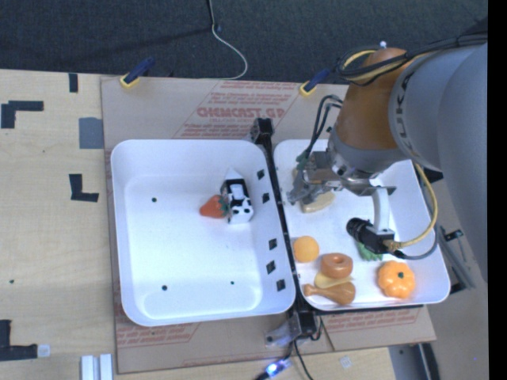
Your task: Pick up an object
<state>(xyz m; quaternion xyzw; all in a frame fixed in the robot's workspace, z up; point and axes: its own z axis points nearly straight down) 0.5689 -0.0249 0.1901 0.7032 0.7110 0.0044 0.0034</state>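
A toy drumstick (331, 292) lies nearest the camera. At twelve o'clock from it, my pincer (305, 195) hangs low over a tan piece (318, 204) in the right bin (420, 182), probably to grab it. Its long axis runs two to eight o'clock. My pincer's width I cannot tell.

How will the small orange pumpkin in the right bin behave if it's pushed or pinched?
The pumpkin looks rounded and glossy, so it may roll or slip out of a pinch rather than stay put. It resembles a small toy, so probably light and rigid. It sits near the right bin wall, which could stop it rolling far.
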